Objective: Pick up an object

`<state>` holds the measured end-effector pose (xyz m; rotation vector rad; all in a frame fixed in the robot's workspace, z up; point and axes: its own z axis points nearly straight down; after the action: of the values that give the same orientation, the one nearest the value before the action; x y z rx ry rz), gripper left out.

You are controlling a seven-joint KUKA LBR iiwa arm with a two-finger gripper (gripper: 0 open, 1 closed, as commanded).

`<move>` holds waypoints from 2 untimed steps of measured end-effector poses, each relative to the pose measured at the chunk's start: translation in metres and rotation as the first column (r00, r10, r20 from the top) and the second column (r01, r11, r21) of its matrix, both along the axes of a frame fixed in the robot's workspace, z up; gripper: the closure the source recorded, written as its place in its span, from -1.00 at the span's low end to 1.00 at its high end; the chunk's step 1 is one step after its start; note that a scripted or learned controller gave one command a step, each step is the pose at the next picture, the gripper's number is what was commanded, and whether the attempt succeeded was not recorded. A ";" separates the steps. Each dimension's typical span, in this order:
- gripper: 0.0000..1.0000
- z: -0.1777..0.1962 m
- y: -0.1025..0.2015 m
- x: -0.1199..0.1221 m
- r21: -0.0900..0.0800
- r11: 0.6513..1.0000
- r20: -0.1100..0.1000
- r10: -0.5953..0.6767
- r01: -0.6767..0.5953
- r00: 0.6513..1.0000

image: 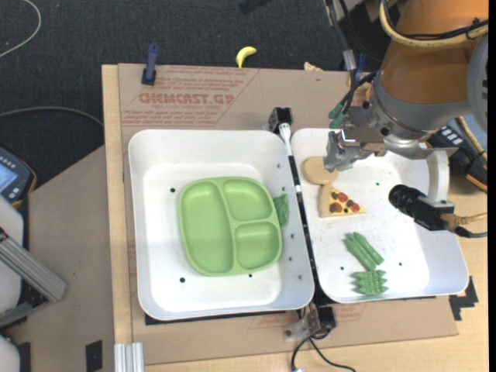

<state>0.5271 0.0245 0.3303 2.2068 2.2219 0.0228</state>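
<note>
One claw (339, 160) hangs just above a tan cookie (314, 170).

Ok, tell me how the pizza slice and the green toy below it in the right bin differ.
The pizza slice is tan with red dots and wedge-shaped; the green toy is all green, long and ridged. The pizza slice lies near the gripper; the green toy lies toward the bin's near edge. Both lie flat in the right bin.

Two bins (155, 285), one plate (229, 225), three toys (339, 201)

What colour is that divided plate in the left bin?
Light green: the three-compartment plastic plate, clearest in the overhead camera view.
</note>
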 end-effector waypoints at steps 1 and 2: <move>1.00 -0.073 0.044 -0.051 -0.002 1.000 -0.029 -0.002 0.002 1.000; 1.00 0.069 0.086 -0.046 0.003 1.000 0.000 0.000 0.000 1.000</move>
<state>0.4807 0.1110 0.3990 2.2082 2.2236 0.0259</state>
